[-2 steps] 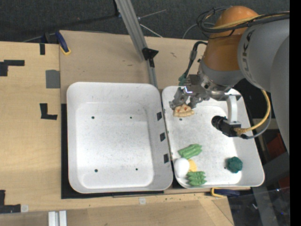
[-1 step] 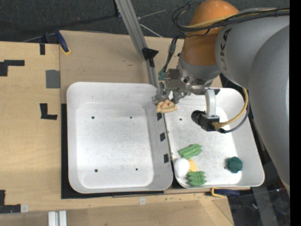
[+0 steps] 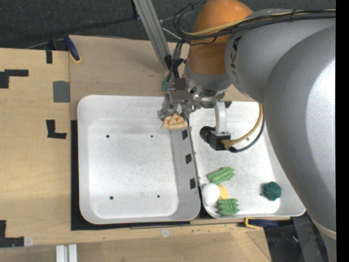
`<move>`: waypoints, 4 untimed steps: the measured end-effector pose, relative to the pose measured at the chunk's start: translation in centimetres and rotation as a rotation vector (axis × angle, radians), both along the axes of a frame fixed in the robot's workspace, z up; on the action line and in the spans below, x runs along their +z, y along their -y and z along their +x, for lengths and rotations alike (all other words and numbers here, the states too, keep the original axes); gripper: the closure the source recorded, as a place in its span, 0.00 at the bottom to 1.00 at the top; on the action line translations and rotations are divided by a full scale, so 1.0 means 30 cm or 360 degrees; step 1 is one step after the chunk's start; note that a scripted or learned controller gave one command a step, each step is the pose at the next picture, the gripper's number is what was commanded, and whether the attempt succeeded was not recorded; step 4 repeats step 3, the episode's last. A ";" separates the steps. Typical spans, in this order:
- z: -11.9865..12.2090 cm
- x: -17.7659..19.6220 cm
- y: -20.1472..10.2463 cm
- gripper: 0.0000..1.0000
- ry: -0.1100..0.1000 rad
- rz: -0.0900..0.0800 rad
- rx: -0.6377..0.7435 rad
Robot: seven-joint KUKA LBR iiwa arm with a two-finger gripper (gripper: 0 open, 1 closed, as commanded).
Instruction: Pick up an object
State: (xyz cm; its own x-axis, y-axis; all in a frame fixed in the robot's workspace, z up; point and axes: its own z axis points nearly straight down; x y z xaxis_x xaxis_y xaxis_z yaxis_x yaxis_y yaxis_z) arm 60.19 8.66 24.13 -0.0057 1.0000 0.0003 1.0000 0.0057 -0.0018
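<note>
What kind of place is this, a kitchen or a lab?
Most likely a robot lab bench: a big grey arm reaches over two white bins, with small toy foods and tape marks on the board.

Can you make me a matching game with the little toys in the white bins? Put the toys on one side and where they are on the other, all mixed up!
Things:
1. Pizza slice toy
2. White egg
3. Dark green ball
4. Gripper

Places:
A. Near the right edge of the right bin
B. Above the pizza slice, by the top of the divider
C. Top right corner of the left bin
D. Bottom left corner of the right bin, beside two green toys

Pairs: 1-C, 2-D, 3-A, 4-B
</note>
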 end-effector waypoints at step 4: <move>0.001 -0.016 -0.031 0.00 -0.0001 -0.0002 -0.0007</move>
